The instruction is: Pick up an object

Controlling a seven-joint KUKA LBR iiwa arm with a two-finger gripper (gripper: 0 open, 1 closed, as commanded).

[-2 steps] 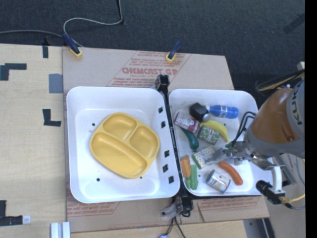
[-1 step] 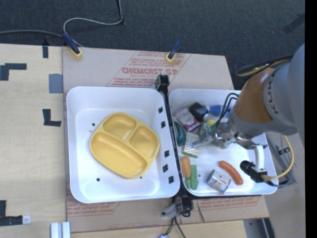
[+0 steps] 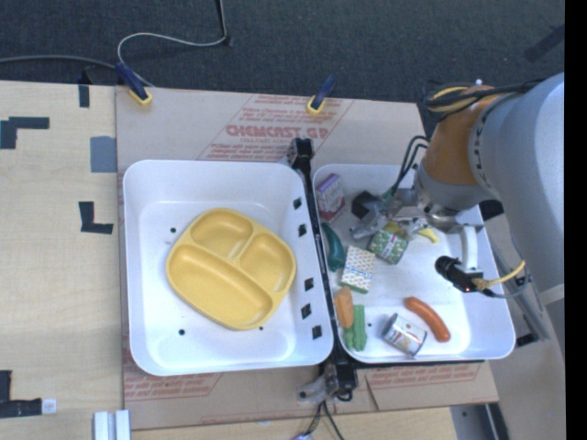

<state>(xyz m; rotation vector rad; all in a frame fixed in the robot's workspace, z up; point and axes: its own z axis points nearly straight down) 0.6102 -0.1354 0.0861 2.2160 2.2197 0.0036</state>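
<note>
Two shallow white bins sit side by side on the cardboard-covered bench: left bin [image 3: 147,273] carries just a yellow divided plastic plate [image 3: 231,267] lying flat near its middle, right bin [image 3: 491,324] carries all the pickable clutter. Clutter is spread loose, mostly apart, so the arm has several single targets.

Grey arm with the orange band [image 3: 457,145] reaches in from the right, and the gripper [image 3: 390,223] is low over the upper-middle of the right bin. It sits right at a small green-labelled carton [image 3: 392,245], likely the target of this try. From above, the wrist hides the fingertips, so jaw state can't be told, and no grasp can be claimed.

Other items in the right bin:
- white-and-pink packet [image 3: 329,193], top left corner
- pale patterned box [image 3: 359,269], tilted, just left of the carton
- orange carrot-like piece [image 3: 344,307] and a green vegetable piece [image 3: 358,326] along the left wall
- silver tin can [image 3: 404,334] on its side
- red sausage-shaped toy [image 3: 428,318] just beside the can
- small yellow banana-like bit [image 3: 428,236], next to the gripper

Risk: carton is crowded by the patterned box, so a closing finger could clip it.
</note>
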